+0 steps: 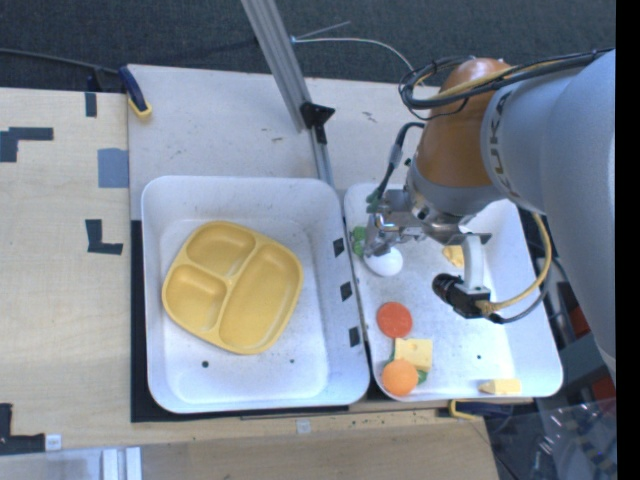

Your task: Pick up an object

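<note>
My gripper (384,236) reaches down into the right bin (530,353) near its upper left corner. A white rounded object (384,262) lies right beneath it, touching or nearly touching the gripper's tip. A small green piece (359,236) shows just left of the gripper. Further down the bin lie a red-orange disc (394,319), a yellow block (414,352) and an orange ball (400,377). A small yellow piece (454,256) is partly hidden behind the arm.
The left bin (170,368) holds a yellow divided plate (233,284). Another yellow piece (500,386) lies at the right bin's lower right corner. A metal pole (280,53) slants above the bins. The grey and orange arm (470,148) covers the right bin's upper part.
</note>
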Controlling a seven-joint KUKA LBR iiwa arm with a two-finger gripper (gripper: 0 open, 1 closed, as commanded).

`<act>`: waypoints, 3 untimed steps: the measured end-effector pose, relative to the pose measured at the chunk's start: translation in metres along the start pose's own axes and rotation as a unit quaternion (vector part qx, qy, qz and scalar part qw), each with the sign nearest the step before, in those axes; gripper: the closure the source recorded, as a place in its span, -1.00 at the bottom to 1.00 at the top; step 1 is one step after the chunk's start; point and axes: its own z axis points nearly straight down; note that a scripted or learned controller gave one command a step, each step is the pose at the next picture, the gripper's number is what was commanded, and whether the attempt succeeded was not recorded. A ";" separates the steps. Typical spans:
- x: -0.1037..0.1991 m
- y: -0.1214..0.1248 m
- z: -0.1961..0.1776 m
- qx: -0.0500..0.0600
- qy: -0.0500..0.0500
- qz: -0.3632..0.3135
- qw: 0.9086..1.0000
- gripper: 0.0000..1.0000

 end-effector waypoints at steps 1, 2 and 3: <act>-0.004 0.053 -0.010 0.000 0.000 0.000 1.000 1.00; -0.046 -0.042 0.000 0.005 -0.001 0.005 1.000 1.00; 0.042 -0.012 0.000 0.001 0.001 -0.002 1.000 1.00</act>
